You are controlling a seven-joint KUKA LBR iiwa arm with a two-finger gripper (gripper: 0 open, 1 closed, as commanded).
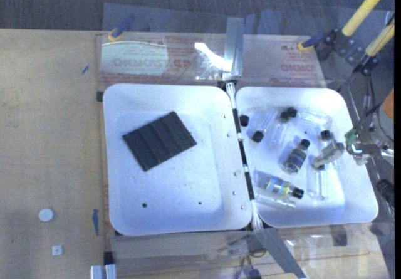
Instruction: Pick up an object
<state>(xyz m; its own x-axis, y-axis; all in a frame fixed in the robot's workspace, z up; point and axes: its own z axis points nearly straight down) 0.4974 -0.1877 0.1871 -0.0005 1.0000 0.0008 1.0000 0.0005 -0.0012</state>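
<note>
Several small clear bottles with black caps lie scattered in the right bin (357, 205). One with dark contents (295, 157) sits near the middle, one with a yellow label (277, 186) lies toward the front, and another (266, 123) lies at the back left. My gripper (327, 155) hangs low over the right side of this bin, just right of the dark bottle and above a clear vial (317, 185). I see nothing held in it. A dark ribbed rectangular pad (159, 140) lies flat in the left bin (125, 209).
A metal divider (241, 152) runs between the two bins. Clear plastic sheets and a crumpled wrapper (210, 58) lie behind them. Yellow-handled clamps (351, 27) stand at the back right. Bare wooden bench (44, 146) stretches to the left.
</note>
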